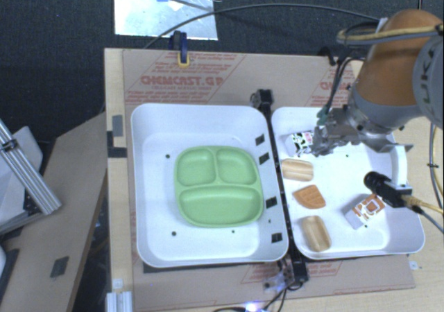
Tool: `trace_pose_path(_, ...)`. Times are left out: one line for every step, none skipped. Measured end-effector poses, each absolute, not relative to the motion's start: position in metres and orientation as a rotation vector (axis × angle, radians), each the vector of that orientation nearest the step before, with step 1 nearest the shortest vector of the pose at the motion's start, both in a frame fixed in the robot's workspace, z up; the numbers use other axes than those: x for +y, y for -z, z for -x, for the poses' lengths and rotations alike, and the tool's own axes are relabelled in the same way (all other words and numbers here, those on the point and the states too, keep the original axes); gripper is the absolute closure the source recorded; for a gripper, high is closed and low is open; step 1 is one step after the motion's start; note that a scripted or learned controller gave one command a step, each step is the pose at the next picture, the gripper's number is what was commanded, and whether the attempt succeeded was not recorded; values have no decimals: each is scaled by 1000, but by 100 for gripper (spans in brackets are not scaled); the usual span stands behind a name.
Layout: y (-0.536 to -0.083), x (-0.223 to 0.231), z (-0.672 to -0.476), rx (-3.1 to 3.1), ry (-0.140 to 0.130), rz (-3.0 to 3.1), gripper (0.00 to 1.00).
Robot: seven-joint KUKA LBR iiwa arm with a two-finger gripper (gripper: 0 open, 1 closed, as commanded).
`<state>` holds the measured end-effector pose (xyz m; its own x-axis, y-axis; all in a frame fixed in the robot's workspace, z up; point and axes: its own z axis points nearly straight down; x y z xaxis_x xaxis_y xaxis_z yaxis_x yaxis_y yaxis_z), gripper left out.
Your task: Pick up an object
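Observation:
My gripper (pixel 321 143) hangs over the back left part of the right bin (pixel 399 238), right beside a small black-and-white toy (pixel 301 143) that lies at its left. In front of the gripper lie a tan bread-like piece (pixel 297 169), an orange-brown wedge (pixel 309 197) and a tan oval piece (pixel 316 232). A small orange and white box-like item (pixel 363 211) sits toward the bin's right front. Nothing shows between the fingers.
The left bin (pixel 152 234) holds a green divided plate (pixel 218 186). Black clips run along the wall between the two bins. The arm's orange band fills the upper right, above the right bin.

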<state>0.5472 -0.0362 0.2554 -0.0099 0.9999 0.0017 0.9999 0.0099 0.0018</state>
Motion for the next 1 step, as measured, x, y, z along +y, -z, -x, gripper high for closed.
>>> trace_pose_path(-239,10,-539,2232,-3,-2211,100)
